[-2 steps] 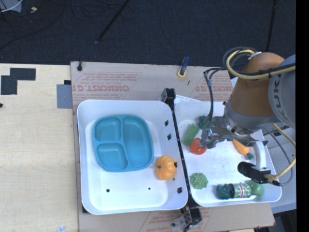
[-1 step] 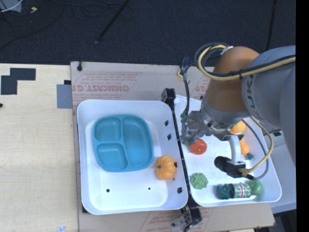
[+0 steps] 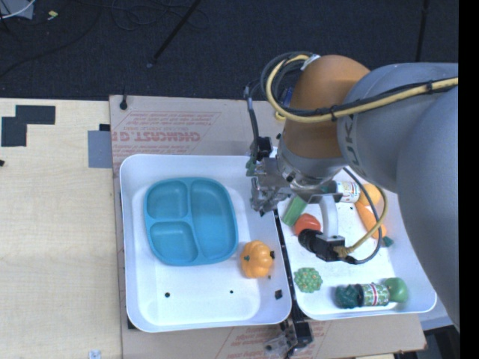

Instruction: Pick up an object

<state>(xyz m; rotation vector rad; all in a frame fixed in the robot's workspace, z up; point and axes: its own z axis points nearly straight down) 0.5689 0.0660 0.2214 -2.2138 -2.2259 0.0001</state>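
My gripper [image 3: 263, 197] hangs over the rim between the two bins, near their far end, below the orange band of the wrist. Just right of it in the right bin lie a green block [image 3: 293, 207] and a red-orange piece [image 3: 307, 222], partly under the arm. A small orange pumpkin [image 3: 257, 259] sits in the left bin by its right wall, nearer the camera than the gripper. Nothing shows between the gripper's tips.
A blue divided plate [image 3: 189, 221] fills the left bin's [image 3: 142, 290] middle. The right bin [image 3: 419, 298] holds a green knobbly ball [image 3: 307, 279], a green bottle [image 3: 370, 294] lying down, an orange carrot-like piece [image 3: 367, 205] and a small white bottle [image 3: 347, 192]. A black cable loops over it.
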